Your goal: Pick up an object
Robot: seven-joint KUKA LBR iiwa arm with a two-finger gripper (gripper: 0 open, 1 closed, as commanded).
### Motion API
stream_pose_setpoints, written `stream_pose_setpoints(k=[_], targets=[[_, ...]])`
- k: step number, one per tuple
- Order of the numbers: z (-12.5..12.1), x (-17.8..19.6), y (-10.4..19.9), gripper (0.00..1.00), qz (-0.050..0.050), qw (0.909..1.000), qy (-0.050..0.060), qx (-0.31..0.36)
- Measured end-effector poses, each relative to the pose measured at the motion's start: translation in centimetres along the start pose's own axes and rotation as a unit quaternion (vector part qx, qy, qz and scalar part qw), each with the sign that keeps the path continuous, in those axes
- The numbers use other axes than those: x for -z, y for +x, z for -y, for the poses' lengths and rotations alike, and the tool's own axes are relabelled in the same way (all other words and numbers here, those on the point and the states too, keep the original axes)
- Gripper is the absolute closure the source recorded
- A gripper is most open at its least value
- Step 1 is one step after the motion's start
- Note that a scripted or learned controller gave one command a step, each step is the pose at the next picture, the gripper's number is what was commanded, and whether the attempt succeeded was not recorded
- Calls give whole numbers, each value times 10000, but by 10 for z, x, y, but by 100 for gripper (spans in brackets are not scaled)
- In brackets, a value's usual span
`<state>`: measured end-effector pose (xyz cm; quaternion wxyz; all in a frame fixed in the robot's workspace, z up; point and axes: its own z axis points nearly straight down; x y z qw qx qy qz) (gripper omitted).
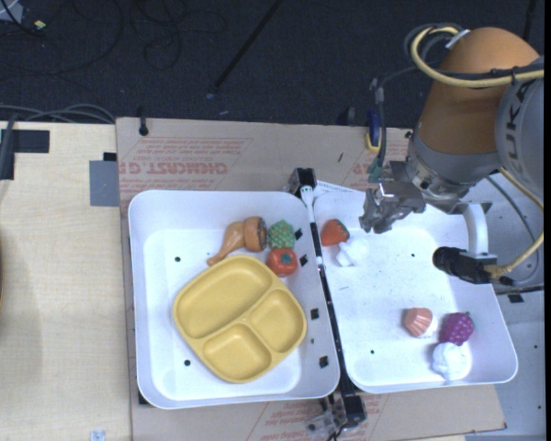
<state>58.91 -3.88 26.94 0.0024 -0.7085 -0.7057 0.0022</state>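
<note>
Several small toys lie in the right bin [496,356], and the nearest to the gripper [378,215] is the orange-red piece [333,233] at the bin's near-left corner, just beside a white scrap [346,254]. Whether the gripper is released or clenched I cannot tell. Best to centre over the piece first — the divider wall [317,265] crowds it — then descend straight.

Arm [468,108] came in from the right, orange band uppermost, wrist angled down-left. Claw [378,217] hung low with its dark fingertips pointing down; nothing was visibly between them.
</note>
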Motion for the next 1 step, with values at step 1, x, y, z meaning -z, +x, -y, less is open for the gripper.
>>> stream_pose_setpoints(k=[1], targets=[[56,63,39,100,-6,10000,-25,36]])
